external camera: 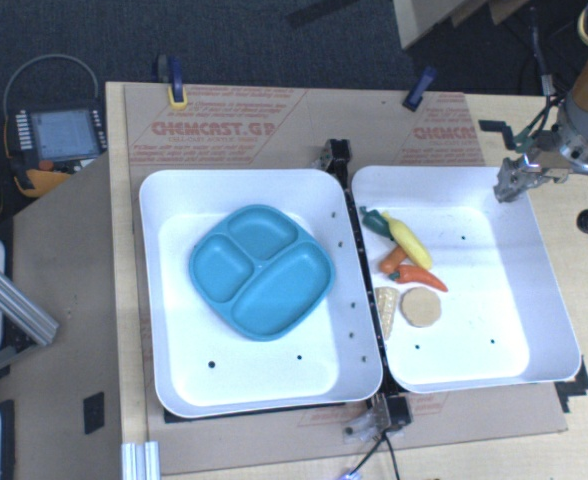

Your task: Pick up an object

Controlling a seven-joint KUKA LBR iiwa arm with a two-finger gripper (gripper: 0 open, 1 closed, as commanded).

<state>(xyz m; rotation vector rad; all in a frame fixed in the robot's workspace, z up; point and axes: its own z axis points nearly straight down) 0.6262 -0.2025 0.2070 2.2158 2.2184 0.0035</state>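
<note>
My gripper [511, 181] hangs over the far right edge of the right bin [514, 268], apart from the objects. Along that bin's left side lies a cluster: a yellow banana-like piece [410, 242], a dark green piece [375, 222], an orange carrot [393, 261], a red-orange piece [423, 279], a round tan cookie [421, 309] and a pale wedge [386, 311]. Nothing shows between the fingers.
The left bin [174, 348] holds a blue divided plate [261, 269]. Clamps sit between the bins at the far end [336, 154] and near end [389, 413]. A pendant with a screen [62, 133] lies off the bench at left.
</note>
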